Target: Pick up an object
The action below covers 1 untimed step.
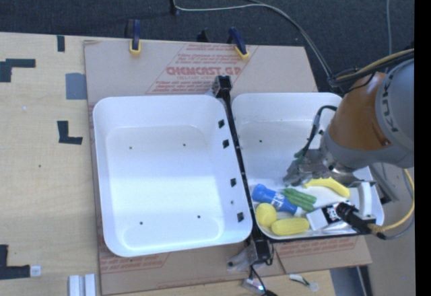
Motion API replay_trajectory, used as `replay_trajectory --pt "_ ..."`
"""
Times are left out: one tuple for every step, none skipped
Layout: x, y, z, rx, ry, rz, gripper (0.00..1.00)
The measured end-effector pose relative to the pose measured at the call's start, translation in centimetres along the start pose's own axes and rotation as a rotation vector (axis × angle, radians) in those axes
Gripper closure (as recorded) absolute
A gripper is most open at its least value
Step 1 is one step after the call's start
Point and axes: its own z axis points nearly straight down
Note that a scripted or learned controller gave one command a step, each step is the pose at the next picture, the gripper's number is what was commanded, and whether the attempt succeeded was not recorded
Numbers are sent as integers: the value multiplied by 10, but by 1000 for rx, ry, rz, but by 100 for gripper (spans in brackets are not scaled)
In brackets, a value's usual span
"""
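Brown board (195,66) under the bins carried red print reading "CHEMCAST G.P." among smaller lines too faint to read, and two clamps (135,39) held its far edge. Of the two white bins, the left bin (161,173) lay beside the right bin (276,120), whose near corner held a blue object (275,199), a green object (299,197), yellow pieces (283,222) and a white item with black marks (331,212). Low over that pile hung the gripper (306,168); whether it was clenched or released could not be told
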Motion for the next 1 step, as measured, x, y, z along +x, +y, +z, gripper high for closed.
replay_trajectory --pt "5 2 -61 -5 -1 0 100"
